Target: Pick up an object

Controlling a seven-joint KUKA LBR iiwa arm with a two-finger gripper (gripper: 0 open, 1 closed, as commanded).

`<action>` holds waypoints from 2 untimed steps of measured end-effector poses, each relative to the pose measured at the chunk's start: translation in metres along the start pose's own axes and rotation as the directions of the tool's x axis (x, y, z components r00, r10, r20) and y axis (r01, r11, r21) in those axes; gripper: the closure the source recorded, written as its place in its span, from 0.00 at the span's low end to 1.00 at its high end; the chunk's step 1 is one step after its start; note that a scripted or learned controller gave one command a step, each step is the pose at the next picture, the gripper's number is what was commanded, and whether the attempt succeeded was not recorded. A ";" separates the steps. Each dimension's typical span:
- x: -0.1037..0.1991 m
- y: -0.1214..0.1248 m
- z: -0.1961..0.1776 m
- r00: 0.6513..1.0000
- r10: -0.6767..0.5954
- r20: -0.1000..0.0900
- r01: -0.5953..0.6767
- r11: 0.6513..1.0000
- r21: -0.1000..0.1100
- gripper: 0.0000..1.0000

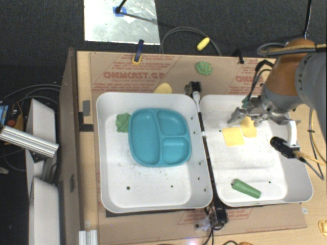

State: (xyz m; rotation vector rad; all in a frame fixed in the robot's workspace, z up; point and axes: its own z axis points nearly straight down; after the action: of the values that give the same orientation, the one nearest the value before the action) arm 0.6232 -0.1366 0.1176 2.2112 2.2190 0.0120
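Gripper [246, 115] hangs over two touching yellow blocks [240, 132] in the right bin [296, 188]; jaw width unclear. Closing might nudge both aside.

Yellow block [249, 127] in right bin [296, 188]

The surface [153, 68] is covered by a brown cardboard sheet printed with faded red lettering. Around it lies a dark, carpet-like floor [41, 29]. Beyond the far edge, a shiny silver sheet [120, 14] rests flat on the floor, with a small blue piece on it. Black cables [181, 32] loop over the floor near the far edge. At the left stand pale framing [38, 152] and a ribbed metal bar [28, 141], perhaps extruded aluminium. Light is even and soft, with few hard shadows.
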 end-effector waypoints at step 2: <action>0.000 0.001 -0.011 1.000 -0.001 -0.001 0.001 1.000 -0.003 0.00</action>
State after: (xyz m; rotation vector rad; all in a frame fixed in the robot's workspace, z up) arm 0.6242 -0.1361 0.1283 2.2096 2.2186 0.0159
